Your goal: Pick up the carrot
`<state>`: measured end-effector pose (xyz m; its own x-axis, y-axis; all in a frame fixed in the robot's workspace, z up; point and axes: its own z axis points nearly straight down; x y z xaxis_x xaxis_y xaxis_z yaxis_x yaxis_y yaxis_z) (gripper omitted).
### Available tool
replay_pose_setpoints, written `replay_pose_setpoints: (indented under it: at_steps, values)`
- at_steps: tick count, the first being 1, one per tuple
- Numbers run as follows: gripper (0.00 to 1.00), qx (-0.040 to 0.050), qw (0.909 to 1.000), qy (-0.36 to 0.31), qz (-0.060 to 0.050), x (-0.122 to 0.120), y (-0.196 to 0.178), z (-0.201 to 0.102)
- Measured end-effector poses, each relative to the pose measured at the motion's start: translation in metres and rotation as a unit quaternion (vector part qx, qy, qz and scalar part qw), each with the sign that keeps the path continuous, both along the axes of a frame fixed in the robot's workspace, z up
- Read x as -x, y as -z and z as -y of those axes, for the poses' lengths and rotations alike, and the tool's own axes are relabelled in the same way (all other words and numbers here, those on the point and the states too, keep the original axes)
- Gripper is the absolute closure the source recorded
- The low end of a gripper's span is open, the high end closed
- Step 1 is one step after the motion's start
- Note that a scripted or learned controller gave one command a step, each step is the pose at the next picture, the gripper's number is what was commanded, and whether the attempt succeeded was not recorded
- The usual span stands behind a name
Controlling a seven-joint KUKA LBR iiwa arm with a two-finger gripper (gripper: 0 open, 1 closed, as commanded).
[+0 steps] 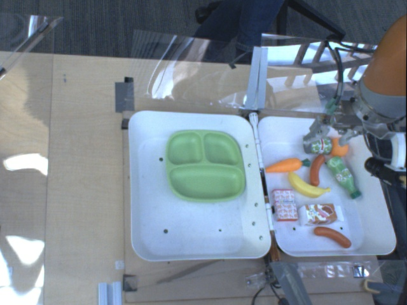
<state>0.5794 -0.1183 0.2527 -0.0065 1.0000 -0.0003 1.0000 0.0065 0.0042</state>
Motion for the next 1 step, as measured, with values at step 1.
replay_pose_setpoints:
  at_steps: [1]
  values:
    - [0.00,0.0006,0.9827,-0.185,0.000,-0.0156,0.1547,0.0186]
